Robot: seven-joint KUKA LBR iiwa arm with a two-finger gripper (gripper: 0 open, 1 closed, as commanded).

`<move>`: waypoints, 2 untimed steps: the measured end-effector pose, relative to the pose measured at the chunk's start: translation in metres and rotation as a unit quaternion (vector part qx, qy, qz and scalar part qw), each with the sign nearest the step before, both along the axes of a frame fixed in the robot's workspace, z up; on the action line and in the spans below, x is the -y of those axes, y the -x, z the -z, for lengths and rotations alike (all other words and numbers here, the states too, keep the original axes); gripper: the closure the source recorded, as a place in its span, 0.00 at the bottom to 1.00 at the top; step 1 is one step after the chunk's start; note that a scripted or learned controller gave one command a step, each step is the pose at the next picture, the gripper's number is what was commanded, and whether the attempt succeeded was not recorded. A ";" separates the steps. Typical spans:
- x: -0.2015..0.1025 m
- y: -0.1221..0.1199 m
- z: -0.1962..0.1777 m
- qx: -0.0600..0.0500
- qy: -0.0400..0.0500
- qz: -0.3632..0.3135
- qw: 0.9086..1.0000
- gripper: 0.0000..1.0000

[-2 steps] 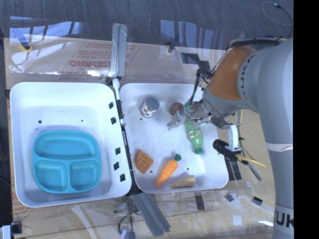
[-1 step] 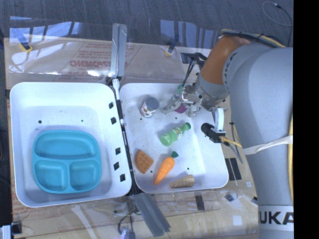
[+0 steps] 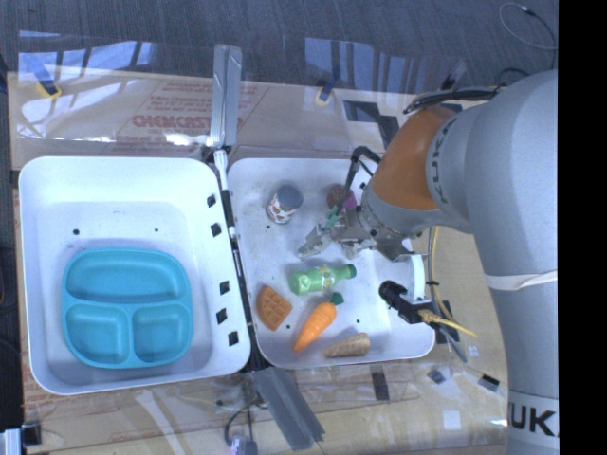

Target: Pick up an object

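Note:
My gripper [image 3: 321, 239] hangs in the right bin [image 3: 248, 254], near its middle, and stands open with nothing between its fingers. Just below it a green bottle [image 3: 321, 278] lies on its side. A small can [image 3: 283, 203] stands up and to the left of the gripper. A brown and purple item [image 3: 339, 196] sits close above it, partly hidden by the wrist. Toward the front of the bin lie a waffle [image 3: 273, 307], an orange carrot [image 3: 316, 323] and a tan cone [image 3: 348, 347].
The left bin [image 3: 38, 197] holds a blue divided tray [image 3: 126, 306]. The grey arm with its orange band [image 3: 408, 164] covers the right bin's right side. A dividing wall with black clips [image 3: 228, 273] separates the bins.

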State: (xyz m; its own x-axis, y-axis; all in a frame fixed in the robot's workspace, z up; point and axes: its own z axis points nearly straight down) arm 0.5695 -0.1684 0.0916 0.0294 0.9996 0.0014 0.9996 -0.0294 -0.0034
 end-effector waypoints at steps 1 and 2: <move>-0.016 0.053 0.001 -0.001 -0.001 -0.106 0.994 0.00; -0.048 0.093 0.000 0.000 -0.001 -0.273 0.962 0.00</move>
